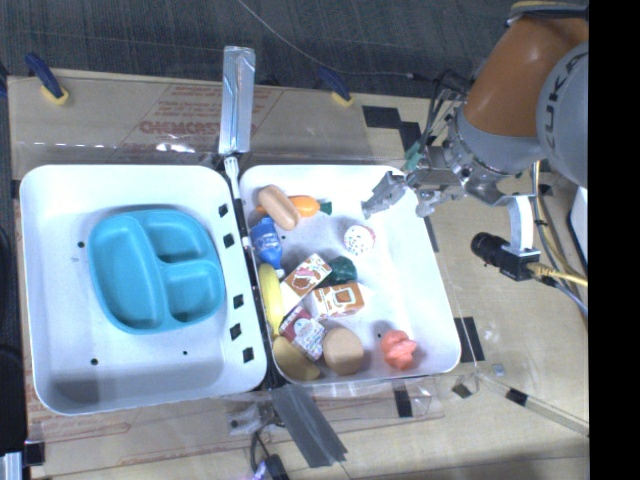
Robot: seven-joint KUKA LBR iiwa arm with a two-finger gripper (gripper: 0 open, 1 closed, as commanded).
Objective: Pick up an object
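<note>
My gripper [403,199] hangs over the right bin's [425,298] far right corner, open, with nothing between its fingers [379,197]. Below and left of it a small white round object [358,238] lies by itself on the bin floor. Further left are a tan sausage-shaped toy [277,207], an orange piece [306,206] and a blue bottle [266,240]. The middle holds a small carton [308,273], a dark green item [344,267] and an orange box [338,298]. A banana [270,299], a brown rounded toy [343,349] and a pink toy [398,348] lie toward the front.
The left bin [50,368] holds a blue divided tray [158,268]. A metal strip [236,98] stands up at the back between the bins. The arm's orange band [520,68] is over the bench to the right.
</note>
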